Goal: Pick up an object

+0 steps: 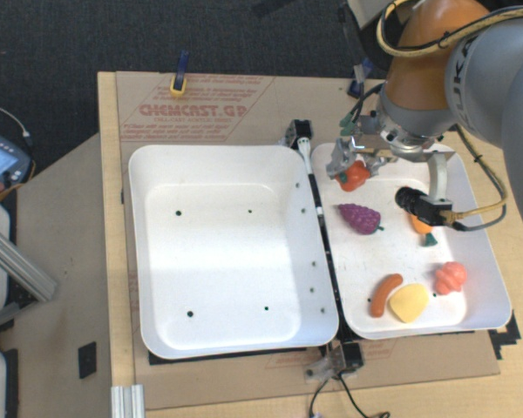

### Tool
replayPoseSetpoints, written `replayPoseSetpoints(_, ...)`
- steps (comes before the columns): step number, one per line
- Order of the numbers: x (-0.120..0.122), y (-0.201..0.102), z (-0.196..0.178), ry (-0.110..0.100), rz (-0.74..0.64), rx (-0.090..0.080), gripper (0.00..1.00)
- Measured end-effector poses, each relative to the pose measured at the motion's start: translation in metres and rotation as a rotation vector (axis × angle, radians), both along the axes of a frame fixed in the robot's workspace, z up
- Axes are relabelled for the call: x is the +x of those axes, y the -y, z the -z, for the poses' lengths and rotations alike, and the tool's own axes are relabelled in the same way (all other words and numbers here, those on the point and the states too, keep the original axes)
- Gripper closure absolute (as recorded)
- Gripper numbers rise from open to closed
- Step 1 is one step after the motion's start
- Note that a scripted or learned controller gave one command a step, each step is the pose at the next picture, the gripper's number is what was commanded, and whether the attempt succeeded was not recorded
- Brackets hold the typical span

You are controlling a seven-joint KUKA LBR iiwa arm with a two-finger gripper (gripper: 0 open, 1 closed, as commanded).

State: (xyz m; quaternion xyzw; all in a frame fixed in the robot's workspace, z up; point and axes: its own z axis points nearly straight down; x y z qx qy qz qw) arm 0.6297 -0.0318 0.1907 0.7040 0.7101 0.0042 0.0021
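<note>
We log a red-orange toy fruit (pixel 355 177) at the right bin's (pixel 484 273) far-left corner, clamped between the gripper (pixel 353 165) fingers. Near it lie purple grapes (pixel 360 218); an orange carrot (pixel 419 224) sits toward the right edge. Sausage (pixel 384 294), yellow piece (pixel 409 304) and pink fruit (pixel 451 278) occupy the near edge.
</note>
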Motion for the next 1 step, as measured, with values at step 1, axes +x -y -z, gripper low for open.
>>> replayPoseSetpoints(1,0.0052,-0.0627,0.0069,-0.008,0.001,0.0,1.0)
